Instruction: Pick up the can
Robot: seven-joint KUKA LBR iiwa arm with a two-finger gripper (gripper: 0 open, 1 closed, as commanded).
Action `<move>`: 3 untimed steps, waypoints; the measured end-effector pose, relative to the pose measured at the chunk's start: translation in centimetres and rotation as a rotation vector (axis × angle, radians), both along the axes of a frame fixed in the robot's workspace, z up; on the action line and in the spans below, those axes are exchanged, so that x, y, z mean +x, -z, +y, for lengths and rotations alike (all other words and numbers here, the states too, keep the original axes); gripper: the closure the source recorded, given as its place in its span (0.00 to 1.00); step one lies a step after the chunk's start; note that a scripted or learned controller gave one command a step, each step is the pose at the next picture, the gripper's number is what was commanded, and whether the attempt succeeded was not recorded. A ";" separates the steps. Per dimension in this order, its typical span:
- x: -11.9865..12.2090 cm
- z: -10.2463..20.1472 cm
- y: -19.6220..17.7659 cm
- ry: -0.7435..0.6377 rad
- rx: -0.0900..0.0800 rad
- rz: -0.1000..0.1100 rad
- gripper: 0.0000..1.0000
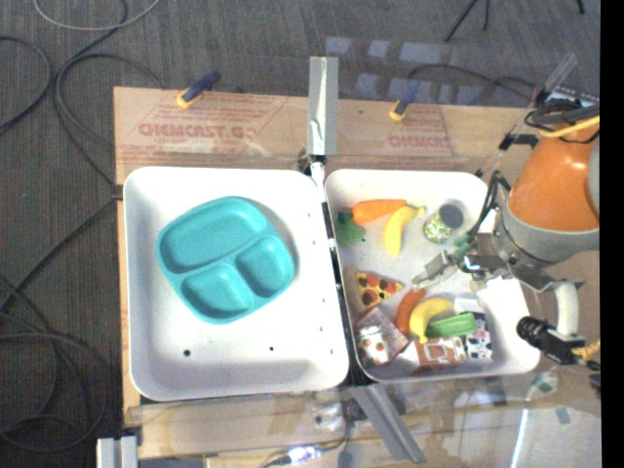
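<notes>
Left bin (146,359): white, shallow, carrying one turquoise divided plate (227,257) with three compartments, which is lying tilted toward the bin's upper half.

Divider: a grey metal strip (321,105) is running up from the seam between the two bins.

Right bin (409,181): white, holding the clutter. A toy carrot (376,210) is lying near the top, with a green piece at its left end; a banana (397,228) is sitting just beside it on the right. A pizza slice (378,286) is resting lower, at mid-left. Along the front wall, small printed cartons (382,339) are crowding together with a second banana (429,314), a reddish item (409,307) and a green block (450,325).

Can (446,218): standing in the upper right part of the right bin, grey top facing up, label green and white, near the first banana.

Gripper (450,261): reaching in from the right beneath the orange-banded arm (551,188), hovering just below the can; whether its fingers are parted or closed cannot be made out.
</notes>
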State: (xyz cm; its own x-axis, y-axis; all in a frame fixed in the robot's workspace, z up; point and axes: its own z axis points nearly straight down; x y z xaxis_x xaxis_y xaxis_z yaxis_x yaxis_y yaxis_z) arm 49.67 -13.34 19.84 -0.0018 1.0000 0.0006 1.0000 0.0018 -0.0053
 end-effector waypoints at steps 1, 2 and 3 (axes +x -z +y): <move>9.1 0.7 -3.0 -0.066 0.000 -0.004 0.00; 12.0 -3.9 6.0 -0.099 -0.008 -0.019 0.00; 13.2 -5.9 8.9 -0.056 -0.003 -0.003 0.00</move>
